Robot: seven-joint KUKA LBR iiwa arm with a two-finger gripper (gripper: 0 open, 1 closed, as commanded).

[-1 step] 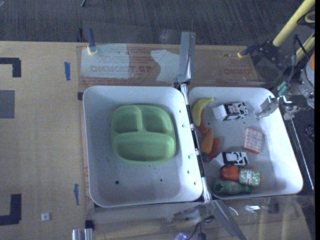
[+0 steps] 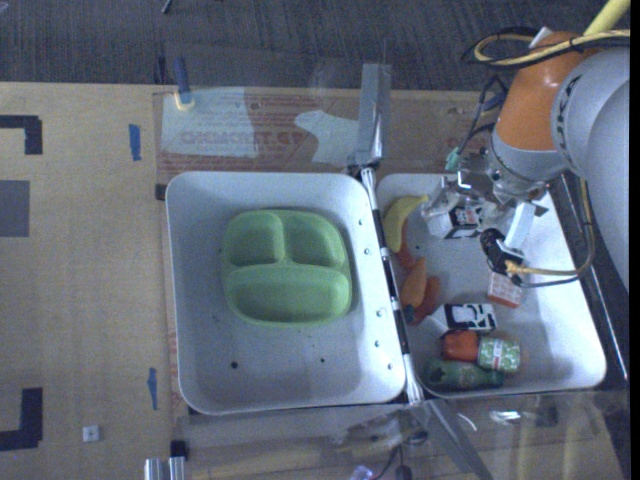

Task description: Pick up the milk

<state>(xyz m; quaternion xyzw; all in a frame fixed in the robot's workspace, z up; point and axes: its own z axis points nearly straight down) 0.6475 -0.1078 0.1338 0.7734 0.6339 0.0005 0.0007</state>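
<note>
White bins: two, side by side on the desk.
Left bin: green plate at centre.
Milk: right bin, near its front edge.
Pincer: over right bin's back edge; opening cannot be determined.

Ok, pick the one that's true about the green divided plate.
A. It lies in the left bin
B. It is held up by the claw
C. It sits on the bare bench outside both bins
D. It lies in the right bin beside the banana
A: the green divided plate lies flat inside the left bin, while the banana and the claw are over in the right bin.
</note>
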